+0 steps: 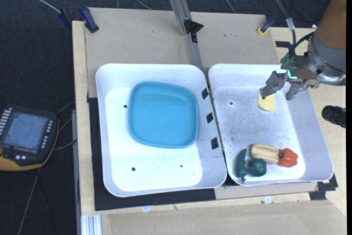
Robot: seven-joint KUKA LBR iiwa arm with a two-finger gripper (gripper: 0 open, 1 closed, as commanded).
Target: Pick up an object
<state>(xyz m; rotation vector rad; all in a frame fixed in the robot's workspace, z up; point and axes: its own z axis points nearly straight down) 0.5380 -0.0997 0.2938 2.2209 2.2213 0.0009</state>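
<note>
In the right bin a pale yellow piece (267, 102) lies flat near the far wall, while at the near edge a tan roll (264, 152) lies lengthwise touching a red-orange pepper (287, 158), beside a dark green vegetable (251, 165).

Evenly and fairly brightly lit from overhead — no hard shadows anywhere. Soft, faint shade under the pincer (281, 87) on the floor of the right bin (308, 135). Mild sheen on the white rim of the left bin (110, 118) and on the blue plate (163, 114), nothing blown out. Dark carpet (33, 36) murky, cables on it still legible. Slightly soft and grainy throughout — low resolution rather than motion blur. Little distortion at the bench (137, 36) edges.
</note>
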